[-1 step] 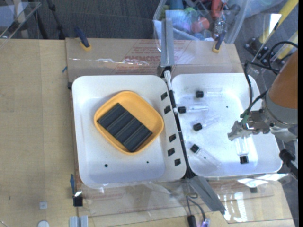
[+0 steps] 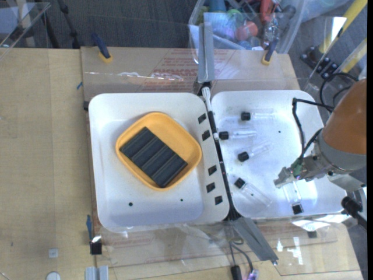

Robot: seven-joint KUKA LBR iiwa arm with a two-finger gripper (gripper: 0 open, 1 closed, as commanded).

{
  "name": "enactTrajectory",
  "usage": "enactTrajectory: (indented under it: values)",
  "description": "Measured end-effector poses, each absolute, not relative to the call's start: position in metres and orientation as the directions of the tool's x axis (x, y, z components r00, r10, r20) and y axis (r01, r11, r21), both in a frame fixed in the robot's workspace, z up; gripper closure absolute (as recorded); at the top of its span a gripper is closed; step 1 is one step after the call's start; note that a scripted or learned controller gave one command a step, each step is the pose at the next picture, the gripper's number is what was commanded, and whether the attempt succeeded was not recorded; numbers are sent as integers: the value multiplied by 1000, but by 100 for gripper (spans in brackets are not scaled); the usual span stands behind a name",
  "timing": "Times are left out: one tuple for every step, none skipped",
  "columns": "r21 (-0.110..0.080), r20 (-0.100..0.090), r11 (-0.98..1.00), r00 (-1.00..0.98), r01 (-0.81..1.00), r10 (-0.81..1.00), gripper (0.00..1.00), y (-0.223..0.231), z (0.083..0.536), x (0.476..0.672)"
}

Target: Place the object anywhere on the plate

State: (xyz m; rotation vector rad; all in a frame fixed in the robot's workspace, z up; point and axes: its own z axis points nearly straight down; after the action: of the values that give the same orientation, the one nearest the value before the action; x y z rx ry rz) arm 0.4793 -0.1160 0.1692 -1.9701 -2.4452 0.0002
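A yellow square plate lies tilted in the left bin. A dark grey ribbed slab lies flat on the plate, covering most of its middle. The arm comes in from the right, and its gripper hangs low over the right bin, near that bin's front right part. The gripper is well apart from the plate and the slab, across the divider between the bins. Nothing shows between its tips.
Several small clear tubes with black caps lie scattered in the right bin, one just in front of the gripper. A black cable loops above the wrist. A clear box of toys stands behind the bins.
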Motion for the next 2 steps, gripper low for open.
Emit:
enactTrajectory:
  values:
    - [1,-1,295,-295,955,955,100,-109,181,480]
    - [0,1,483,-483,876,876,100,-101,181,480]
